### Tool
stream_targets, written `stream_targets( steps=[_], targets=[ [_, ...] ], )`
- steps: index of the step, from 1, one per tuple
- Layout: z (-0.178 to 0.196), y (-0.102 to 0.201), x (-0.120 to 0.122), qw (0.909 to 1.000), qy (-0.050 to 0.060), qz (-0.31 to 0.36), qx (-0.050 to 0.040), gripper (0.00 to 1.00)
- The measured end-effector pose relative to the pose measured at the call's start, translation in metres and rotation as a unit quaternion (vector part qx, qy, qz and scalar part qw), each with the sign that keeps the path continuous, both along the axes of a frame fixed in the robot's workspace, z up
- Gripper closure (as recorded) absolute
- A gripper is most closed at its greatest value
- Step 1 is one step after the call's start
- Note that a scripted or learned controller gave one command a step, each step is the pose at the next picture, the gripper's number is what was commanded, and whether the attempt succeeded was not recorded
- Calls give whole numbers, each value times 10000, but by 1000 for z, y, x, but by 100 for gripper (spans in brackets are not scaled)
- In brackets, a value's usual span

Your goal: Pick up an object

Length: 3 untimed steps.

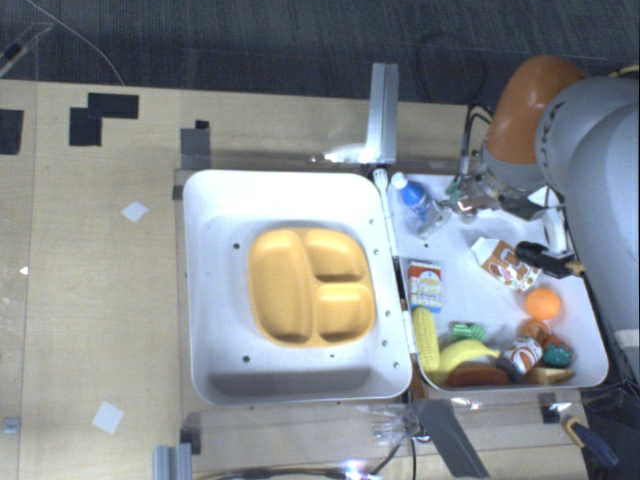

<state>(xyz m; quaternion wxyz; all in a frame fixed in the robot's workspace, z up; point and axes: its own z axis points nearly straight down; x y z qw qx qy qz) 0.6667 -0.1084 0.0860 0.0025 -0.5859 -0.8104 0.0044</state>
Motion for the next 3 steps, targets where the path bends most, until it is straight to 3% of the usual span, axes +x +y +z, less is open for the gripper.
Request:
stream_targets(
  steps=[1, 2, 3],
  targets=[
    [108, 54, 7, 9995, -149, 294, 22, 0],
    [106, 75, -15, 9998, -75, -157, 23, 0],
    [49, 3, 1, 10000, -52, -56, 12, 0]
  ],
)
